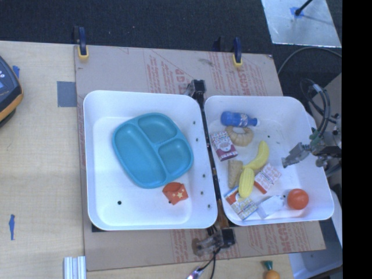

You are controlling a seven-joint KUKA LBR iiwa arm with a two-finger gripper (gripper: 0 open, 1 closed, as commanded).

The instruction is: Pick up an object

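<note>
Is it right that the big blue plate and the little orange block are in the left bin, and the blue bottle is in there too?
Not quite. The camera view shows the blue plate and orange block in the left bin, but the blue bottle lies in the right bin.

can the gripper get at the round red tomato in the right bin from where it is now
Probably yes. The gripper hangs over the right white bin, and the round red tomato lies just below it in the view, apart from the packets, with nothing covering it.
</note>
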